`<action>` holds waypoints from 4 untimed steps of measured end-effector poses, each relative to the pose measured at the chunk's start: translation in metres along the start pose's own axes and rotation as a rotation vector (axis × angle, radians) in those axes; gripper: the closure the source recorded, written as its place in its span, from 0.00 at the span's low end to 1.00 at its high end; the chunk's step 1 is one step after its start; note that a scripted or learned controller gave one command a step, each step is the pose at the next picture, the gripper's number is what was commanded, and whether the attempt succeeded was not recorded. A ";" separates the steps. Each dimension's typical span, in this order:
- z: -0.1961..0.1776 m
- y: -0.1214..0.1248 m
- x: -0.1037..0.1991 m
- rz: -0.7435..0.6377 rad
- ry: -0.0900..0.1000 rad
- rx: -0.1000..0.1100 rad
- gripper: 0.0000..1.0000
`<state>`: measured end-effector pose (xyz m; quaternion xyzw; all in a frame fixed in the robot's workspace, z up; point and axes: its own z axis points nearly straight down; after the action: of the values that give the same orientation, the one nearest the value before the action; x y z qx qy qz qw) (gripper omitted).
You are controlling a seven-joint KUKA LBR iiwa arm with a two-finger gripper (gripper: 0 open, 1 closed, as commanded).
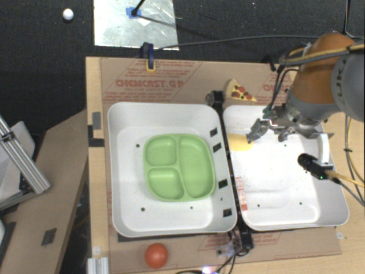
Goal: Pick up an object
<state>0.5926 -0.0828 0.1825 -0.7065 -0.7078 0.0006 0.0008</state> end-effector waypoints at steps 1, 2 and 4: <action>0.047 -0.003 -0.009 0.001 0.000 0.000 0.00; 0.099 -0.003 -0.008 0.001 0.000 0.001 0.00; 0.022 0.000 -0.013 -0.001 -0.002 -0.010 1.00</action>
<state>0.5926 -0.0954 0.1609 -0.7062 -0.7080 -0.0023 -0.0033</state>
